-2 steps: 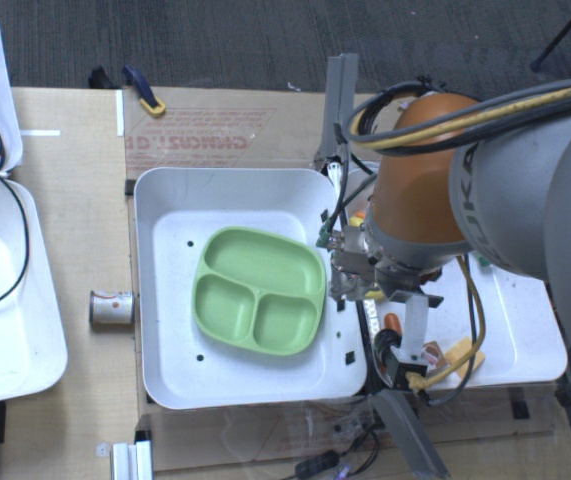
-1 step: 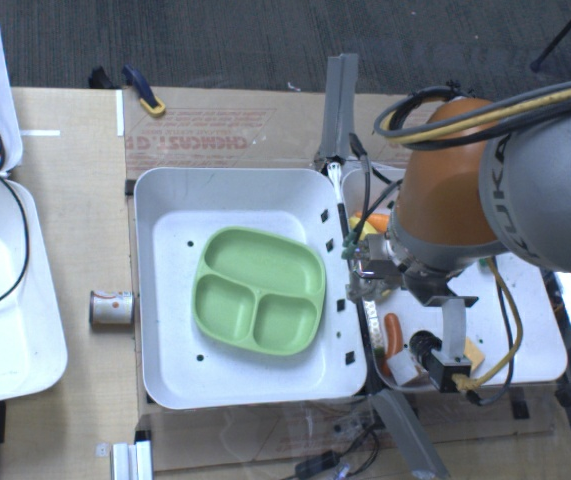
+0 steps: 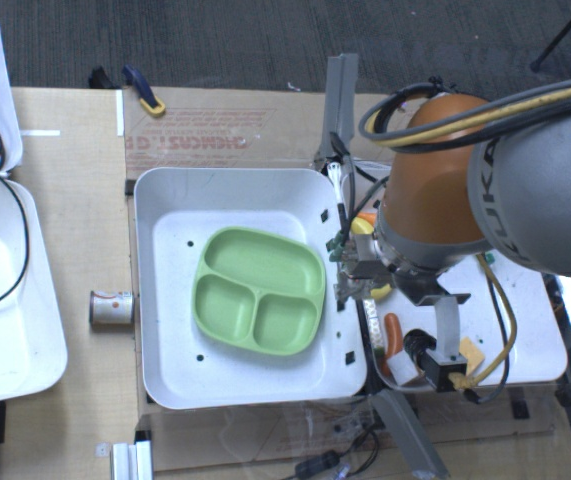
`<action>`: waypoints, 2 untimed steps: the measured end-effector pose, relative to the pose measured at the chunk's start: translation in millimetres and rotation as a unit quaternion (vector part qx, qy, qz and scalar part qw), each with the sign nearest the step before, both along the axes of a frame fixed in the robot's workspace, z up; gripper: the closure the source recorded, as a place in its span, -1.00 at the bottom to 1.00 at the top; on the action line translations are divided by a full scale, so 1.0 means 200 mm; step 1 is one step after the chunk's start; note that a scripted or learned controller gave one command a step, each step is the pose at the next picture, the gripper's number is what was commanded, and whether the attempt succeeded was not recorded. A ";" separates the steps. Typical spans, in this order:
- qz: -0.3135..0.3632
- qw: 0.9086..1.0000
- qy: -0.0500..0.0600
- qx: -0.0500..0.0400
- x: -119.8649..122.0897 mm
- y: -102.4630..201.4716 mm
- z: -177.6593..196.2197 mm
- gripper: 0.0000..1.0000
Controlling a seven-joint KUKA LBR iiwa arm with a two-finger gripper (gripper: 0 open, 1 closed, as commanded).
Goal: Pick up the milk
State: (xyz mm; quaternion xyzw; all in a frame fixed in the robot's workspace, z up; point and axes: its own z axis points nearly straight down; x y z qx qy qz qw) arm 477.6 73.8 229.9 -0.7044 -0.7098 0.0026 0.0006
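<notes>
My gripper hangs low over the left edge of the right bin, beneath the orange band of the arm. The wrist hides most of what lies under it. Beside the gripper I see a yellow item, a red sausage-shaped item and a small yellow piece. A small white object lies at the bin's front left corner; I cannot tell whether it is the milk. Nothing visibly hangs from the gripper.
A green divided plate lies in the left bin. A small can rests on the bench left of that bin. A blue and yellow clamp lies at the back. Black cables trail over white trays at far left.
</notes>
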 end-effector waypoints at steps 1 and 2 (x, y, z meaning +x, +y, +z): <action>-0.070 0.998 0.000 0.000 0.02 0.15 0.02 1.00; -0.100 0.995 0.000 -0.001 0.00 0.40 0.04 1.00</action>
